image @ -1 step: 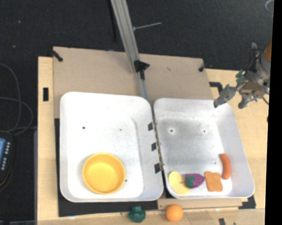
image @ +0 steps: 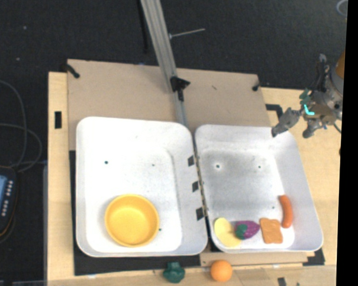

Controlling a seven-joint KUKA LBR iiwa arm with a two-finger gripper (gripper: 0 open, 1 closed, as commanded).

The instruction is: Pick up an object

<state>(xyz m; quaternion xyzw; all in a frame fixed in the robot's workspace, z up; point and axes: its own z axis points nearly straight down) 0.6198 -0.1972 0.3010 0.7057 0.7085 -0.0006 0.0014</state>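
Pincer [image: 296, 122] hangs by the far right corner of the right bin [image: 238, 154], fingers apart, holding nothing.

Fingers splay w/ one tip [image: 281, 127] over the bin's far right rim, the other outside it above the tabletop [image: 56, 164]. Objs to pick all sit along the right bin's near edge: orange sausage [image: 286, 210] by the right wall, tan bread slice [image: 271, 230] just beside it, purple piece [image: 249, 228] touching a small dark green piece [image: 241, 231], pale yellow disc [image: 224, 232] at left. Left bin [image: 131, 149] has a yellow bowl [image: 132, 220] near its front. On the tabletop in front of the bins: orange ball [image: 221, 270] and a green obj [image: 174, 272], slightly apart.
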